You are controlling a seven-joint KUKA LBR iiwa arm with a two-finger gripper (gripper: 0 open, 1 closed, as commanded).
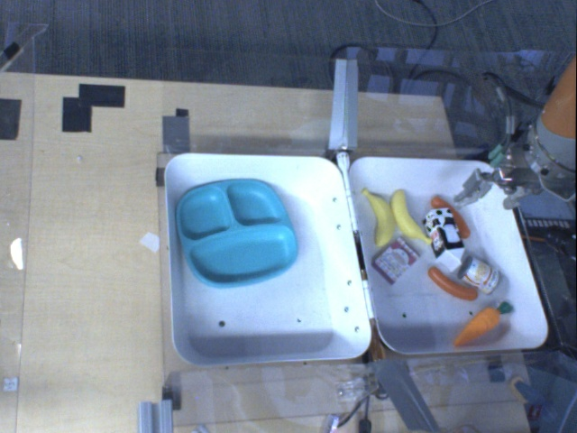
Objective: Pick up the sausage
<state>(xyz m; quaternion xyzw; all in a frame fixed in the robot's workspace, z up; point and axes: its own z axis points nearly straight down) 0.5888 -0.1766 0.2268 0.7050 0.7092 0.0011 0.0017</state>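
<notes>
Nearest in right bin (532,332): carrot (478,325), then sausage (452,284) lying flat, touching small jar (479,274), with purple packet (394,262) to its left. Farther back: black-and-white toy (444,229), two bananas (394,216), second sausage (450,213). Gripper (494,186) over bin's far right edge, fingers spread apart, holding nothing; divided blue plate (236,230) in left bin (270,345).
</notes>
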